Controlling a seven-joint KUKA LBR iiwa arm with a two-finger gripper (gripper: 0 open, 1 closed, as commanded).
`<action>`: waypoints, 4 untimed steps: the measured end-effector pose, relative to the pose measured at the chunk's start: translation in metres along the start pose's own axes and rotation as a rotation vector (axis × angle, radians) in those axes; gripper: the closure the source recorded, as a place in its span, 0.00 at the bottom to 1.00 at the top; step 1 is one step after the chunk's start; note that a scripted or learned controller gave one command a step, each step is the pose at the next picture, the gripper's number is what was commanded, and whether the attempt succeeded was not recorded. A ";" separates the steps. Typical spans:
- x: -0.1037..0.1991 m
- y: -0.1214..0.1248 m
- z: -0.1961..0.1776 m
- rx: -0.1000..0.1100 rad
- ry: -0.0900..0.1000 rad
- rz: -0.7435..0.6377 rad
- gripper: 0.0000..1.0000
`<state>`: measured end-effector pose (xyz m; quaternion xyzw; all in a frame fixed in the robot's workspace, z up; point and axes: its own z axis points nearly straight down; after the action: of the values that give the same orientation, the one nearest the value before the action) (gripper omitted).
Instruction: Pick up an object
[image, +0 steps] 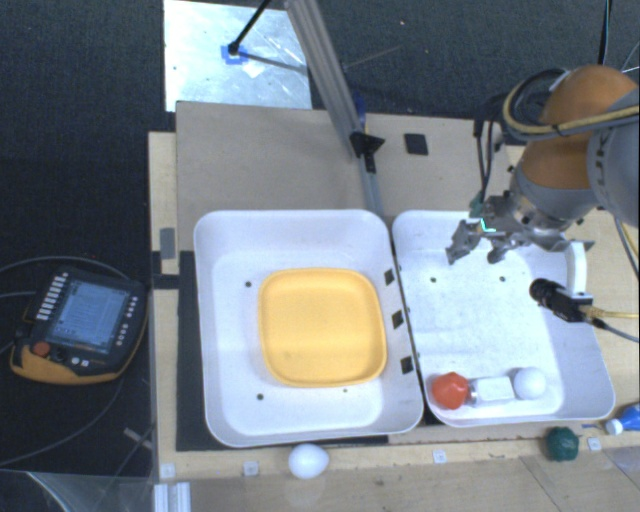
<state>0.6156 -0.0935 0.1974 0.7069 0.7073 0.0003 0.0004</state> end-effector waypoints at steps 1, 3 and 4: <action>0.000 0.000 0.000 0.000 0.000 0.000 0.00; -0.004 -0.009 0.109 0.004 0.000 0.000 0.00; -0.004 -0.007 0.096 -0.001 0.000 0.001 1.00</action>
<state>0.6088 -0.0974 0.1011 0.7071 0.7071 0.0007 0.0007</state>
